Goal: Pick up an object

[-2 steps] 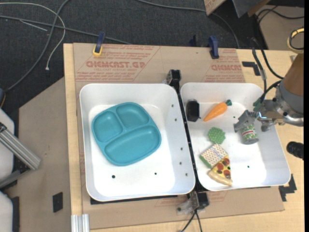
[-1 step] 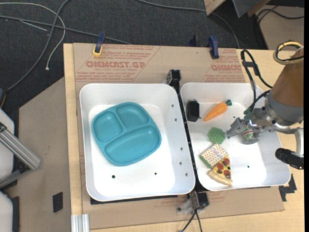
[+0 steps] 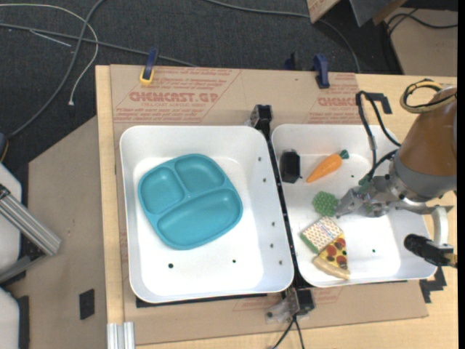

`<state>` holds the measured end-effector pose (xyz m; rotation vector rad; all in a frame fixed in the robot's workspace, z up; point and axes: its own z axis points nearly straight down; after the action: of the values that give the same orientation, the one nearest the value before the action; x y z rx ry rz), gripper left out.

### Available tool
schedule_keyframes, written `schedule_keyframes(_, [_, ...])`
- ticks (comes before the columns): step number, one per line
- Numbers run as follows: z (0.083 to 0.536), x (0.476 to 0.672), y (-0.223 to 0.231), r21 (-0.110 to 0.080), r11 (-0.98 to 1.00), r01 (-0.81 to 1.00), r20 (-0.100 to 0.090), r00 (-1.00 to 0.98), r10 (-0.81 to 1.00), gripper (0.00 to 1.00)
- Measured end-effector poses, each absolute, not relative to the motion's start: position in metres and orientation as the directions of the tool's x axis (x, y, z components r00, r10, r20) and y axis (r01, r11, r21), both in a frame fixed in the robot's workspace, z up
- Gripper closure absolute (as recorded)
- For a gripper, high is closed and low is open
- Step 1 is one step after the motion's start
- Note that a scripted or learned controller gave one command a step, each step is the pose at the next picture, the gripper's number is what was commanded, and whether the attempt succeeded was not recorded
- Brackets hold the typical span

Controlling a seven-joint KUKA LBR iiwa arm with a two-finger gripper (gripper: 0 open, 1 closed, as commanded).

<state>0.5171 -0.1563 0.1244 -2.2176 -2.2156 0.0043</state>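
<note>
I'm watching the green object [image 3: 325, 203] lying in the right bin [image 3: 378, 264], end effector [image 3: 347, 203] just beside it; I cannot tell its state. Judging risk: it's nudging the waffle [image 3: 320, 233] or pizza slice [image 3: 333, 257] instead.

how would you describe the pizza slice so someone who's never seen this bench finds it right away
Look at the right-hand white bin, the one the grey arm reaches into, and go to its near left corner. The pizza slice lies there, just below a small patterned square. It is the only wedge with a tan crust and red topping; the carrot and the green piece sit farther back.
</note>
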Motion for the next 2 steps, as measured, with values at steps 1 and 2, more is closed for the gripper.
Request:
schedule_keyframes(1, [0.083,0.516,-0.156,-0.005,-0.001,1.0,0.003,0.001,1.0,0.0])
schedule_keyframes(2, [0.096,0.518,-0.156,0.001,-0.001,1.0,0.002,0.001,1.0,1.0])
